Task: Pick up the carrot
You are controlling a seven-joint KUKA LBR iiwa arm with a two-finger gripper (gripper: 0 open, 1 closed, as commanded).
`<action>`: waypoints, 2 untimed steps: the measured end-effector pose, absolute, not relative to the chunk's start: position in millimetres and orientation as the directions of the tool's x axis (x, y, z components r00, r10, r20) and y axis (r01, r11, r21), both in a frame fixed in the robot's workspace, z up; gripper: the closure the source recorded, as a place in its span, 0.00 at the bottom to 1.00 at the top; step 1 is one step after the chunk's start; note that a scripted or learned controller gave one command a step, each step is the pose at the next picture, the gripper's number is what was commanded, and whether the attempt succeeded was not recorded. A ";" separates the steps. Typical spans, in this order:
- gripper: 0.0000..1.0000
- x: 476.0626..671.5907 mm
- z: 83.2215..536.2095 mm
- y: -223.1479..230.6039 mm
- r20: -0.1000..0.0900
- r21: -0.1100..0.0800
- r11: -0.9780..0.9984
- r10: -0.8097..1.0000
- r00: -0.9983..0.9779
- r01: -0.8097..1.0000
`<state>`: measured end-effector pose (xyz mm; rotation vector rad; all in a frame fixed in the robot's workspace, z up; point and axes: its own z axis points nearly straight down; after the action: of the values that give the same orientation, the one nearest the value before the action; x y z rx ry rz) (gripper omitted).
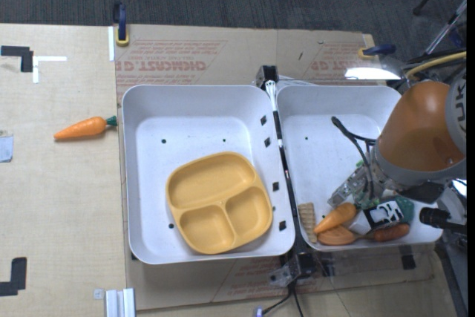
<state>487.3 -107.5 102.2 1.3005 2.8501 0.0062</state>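
The arm [427, 134] reaches in from three o'clock and bends down over the right bin [319, 130], its orange band filling much of that bin's right half. Below the band the wrist narrows to a cluttered tangle of metal and dark cable, and the jaws sit somewhere near the bin's five o'clock corner; they are too blurred and crowded by other things to make out, so whether they are wide, narrow or holding anything cannot be told.

A carrot [336, 218] lies in that same corner, tilted, its thick end toward the wrist and its tip toward the bin's front wall. Touching it on the lower side is a reddish-brown rounded piece [338, 236], and a sausage-like piece [387, 232] lies to its right, partly under a black and white tag [385, 214]. A small ridged tan strip [305, 220] stands against the wall between the bins.

The left bin [148, 159] holds a yellow divided plate [217, 202], set toward its five o'clock side.

A second carrot [83, 128] with a green stub lies out on the bench [52, 219], well apart from both bins, at nine o'clock of the left bin.
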 end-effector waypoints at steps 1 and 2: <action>1.00 490.1 111.7 -108.1 -0.011 0.012 0.649 0.760 -0.649 0.760; 1.00 492.8 121.1 -108.9 -0.016 0.016 0.644 0.765 -0.644 0.765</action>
<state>492.8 -108.9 121.1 1.3171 2.8291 0.0126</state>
